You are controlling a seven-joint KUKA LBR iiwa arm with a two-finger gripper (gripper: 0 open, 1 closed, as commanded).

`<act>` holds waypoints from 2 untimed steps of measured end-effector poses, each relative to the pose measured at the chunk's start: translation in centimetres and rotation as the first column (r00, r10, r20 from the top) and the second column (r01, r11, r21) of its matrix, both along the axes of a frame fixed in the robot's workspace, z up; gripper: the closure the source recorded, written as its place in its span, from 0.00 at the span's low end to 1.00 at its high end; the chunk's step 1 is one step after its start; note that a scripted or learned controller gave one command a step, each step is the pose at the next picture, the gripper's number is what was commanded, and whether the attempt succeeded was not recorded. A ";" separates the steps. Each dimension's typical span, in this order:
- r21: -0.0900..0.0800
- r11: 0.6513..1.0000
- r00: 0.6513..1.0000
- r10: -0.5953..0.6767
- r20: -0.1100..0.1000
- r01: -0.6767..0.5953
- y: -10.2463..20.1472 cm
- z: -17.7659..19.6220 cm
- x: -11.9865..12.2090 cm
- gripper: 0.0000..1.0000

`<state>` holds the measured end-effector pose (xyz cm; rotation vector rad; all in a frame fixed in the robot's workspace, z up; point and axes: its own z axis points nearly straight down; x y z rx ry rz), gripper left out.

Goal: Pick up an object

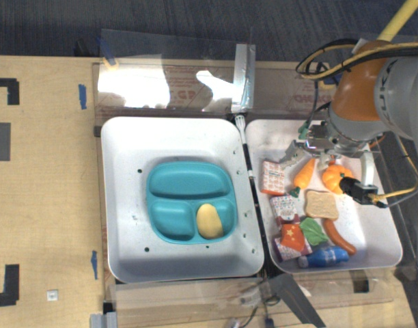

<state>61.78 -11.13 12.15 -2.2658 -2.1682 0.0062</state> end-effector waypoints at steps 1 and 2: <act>-0.001 1.000 1.000 -0.002 0.012 0.002 0.0 1.5 0.4 1.00; -0.001 1.000 1.000 -0.002 0.011 0.002 -0.1 1.4 0.3 0.00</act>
